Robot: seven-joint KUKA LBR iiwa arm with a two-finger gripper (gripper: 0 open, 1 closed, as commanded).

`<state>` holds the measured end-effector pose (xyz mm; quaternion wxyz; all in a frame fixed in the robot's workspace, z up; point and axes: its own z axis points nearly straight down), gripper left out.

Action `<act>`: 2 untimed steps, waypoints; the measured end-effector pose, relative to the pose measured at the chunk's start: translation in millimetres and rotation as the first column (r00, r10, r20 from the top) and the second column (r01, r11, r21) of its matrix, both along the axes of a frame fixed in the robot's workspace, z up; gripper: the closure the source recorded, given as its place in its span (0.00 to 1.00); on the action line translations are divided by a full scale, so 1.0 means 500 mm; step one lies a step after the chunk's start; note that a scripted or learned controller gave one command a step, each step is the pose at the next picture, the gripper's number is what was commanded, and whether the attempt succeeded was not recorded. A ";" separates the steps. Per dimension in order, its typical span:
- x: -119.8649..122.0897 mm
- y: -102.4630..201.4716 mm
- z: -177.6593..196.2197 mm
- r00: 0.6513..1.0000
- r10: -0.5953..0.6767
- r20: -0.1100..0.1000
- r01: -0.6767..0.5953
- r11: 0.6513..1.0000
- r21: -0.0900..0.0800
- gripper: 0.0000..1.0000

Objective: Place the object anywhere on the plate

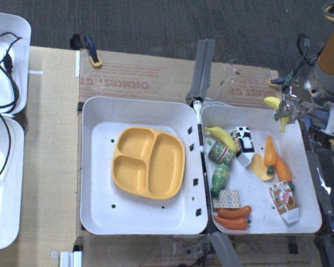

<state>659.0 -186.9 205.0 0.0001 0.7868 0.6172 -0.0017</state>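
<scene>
Plate, yellow and three-sectioned, is lying left of the toy-food bin; beyond that bin's far-right corner the gripper is hanging, half hidden.

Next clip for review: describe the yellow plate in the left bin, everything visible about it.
The yellow plate is a rounded-rectangle divided dish that looks like matte plastic, orange-yellow throughout. Raised ridges split it into three compartments: two smaller ones stacked on the left side and one long one on the right. All three hold nothing. It lies flat and right way up, turned slightly off square, near the middle of the left white bin, touching only the bin's floor. The toy foods sit apart in the other bin.
</scene>
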 end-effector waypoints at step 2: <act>0.001 0.145 -0.123 0.964 0.265 0.003 -0.265 0.964 0.001 1.00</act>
